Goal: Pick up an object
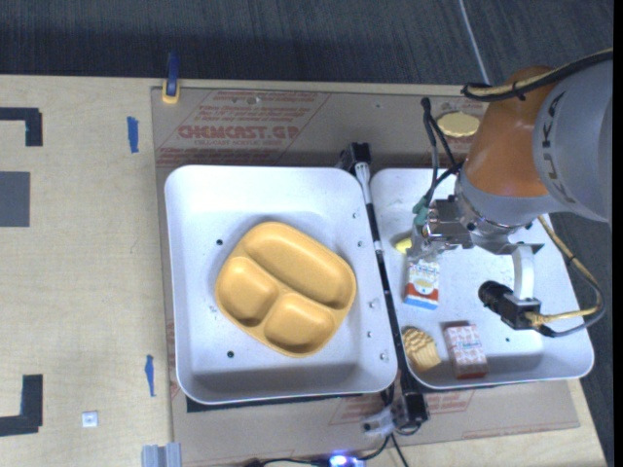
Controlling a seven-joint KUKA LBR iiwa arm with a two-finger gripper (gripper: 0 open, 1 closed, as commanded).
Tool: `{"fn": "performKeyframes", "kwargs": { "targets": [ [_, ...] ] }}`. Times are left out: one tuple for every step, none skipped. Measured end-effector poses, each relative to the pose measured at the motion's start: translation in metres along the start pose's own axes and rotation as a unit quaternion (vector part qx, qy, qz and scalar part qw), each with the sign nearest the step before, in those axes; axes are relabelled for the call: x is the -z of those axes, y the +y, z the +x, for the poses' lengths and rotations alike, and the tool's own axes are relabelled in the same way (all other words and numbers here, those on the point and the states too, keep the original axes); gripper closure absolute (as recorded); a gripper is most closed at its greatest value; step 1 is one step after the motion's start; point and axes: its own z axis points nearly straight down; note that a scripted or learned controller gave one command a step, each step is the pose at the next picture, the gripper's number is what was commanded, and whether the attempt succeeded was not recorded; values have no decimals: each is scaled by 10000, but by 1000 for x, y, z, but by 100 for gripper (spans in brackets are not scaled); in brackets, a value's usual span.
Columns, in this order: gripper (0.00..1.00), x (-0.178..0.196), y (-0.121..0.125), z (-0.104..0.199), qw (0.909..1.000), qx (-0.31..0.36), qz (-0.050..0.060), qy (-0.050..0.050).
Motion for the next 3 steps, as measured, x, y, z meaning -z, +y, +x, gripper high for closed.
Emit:
{"fn": "performKeyframes", "kwargs": {
  "targets": [
    [100,-49,-40,-87,10000,-14,5,-4],
    [100,-98,-67,-107,10000,-11,-18,-2],
    [100,-98,-17,-67,10000,-6,-36,-9]
  ]
}}
